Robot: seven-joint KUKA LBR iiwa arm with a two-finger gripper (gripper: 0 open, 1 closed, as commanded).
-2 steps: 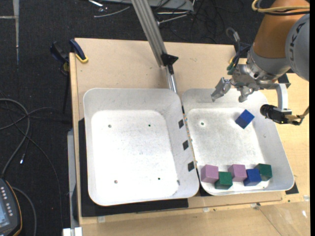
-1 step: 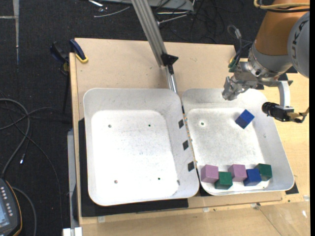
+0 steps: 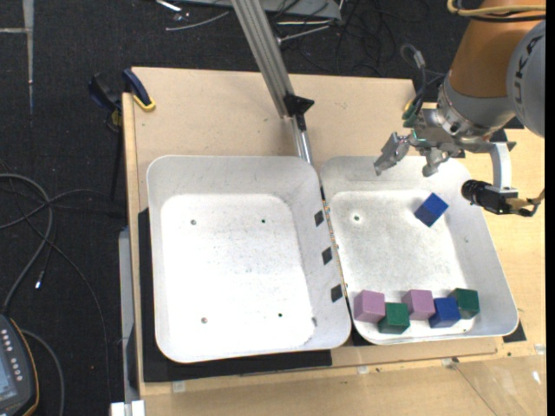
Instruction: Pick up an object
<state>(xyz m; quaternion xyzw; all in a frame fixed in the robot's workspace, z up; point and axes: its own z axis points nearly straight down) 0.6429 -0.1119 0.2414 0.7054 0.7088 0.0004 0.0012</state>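
**Gripper open above the right bin, blocks lying below**

The right bin (image 3: 486,258) serves as the landmark here. The gripper (image 3: 413,154) hangs over its far edge, near the bin's back rim, with its two fingers (image 3: 390,152) spread apart and nothing between them. The grey arm with its orange band (image 3: 490,46) reaches in from beyond the bin's right side and stands above its far right corner.

Inside the right bin, a lone blue block (image 3: 431,209) lies tilted in the far half, just below and slightly right of the gripper, apart from the fingers. Along the bin's near rim a row of five blocks sits close together: a purple block (image 3: 370,305) at the left end, a green block (image 3: 395,317) just beside it and slightly nearer the rim, a second purple block (image 3: 421,302) in the middle, a second blue block (image 3: 445,311) touching or nearly touching it, and a dark green block (image 3: 466,302) at the right end.

The left bin (image 3: 173,232) lies directly against the right bin's left side, the two rims meeting along a seam. A slanted metal pole (image 3: 264,46) runs from behind the bench down to the far end of that seam. Both bins rest on a wooden bench (image 3: 208,115), which extends past the right bin's far rim.
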